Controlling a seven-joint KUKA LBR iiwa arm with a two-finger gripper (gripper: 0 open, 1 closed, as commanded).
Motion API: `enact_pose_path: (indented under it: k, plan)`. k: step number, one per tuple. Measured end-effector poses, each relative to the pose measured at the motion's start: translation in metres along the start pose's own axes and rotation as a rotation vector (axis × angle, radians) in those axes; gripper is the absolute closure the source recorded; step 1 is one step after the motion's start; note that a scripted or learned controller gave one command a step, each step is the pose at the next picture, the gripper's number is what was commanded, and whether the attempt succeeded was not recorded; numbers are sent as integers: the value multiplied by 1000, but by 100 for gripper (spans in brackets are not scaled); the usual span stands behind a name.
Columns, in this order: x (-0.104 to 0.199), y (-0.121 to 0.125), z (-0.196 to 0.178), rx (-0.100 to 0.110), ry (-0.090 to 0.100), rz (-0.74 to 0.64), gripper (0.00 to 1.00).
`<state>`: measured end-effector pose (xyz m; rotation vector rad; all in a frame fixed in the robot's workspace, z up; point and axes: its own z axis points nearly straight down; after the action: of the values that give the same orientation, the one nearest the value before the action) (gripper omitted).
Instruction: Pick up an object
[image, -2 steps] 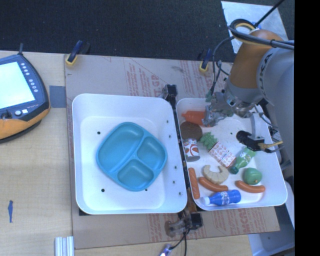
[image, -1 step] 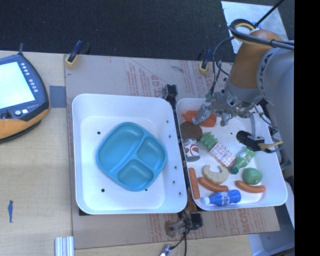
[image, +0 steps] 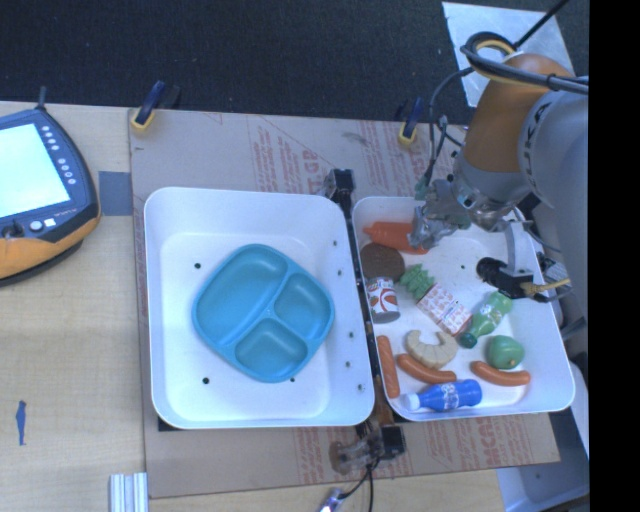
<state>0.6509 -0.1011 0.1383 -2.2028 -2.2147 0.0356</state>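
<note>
My gripper is low over the back left part of the right bin. It sits just right of an orange carrot, whose right end runs under it. A brown round piece and a spiky green toy lie just in front. Whether anything is held is hidden by the wrist.
The right bin also holds a small can, a pink-and-white box, a green bottle, a green apple, several sausages, a beige pastry and a blue bottle. A blue divided plate lies in the left bin.
</note>
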Motion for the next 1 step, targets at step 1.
enact_pose_path:
  k: [1]
  plan:
    - [0, 0, 0, 0, 0, 0, 0]
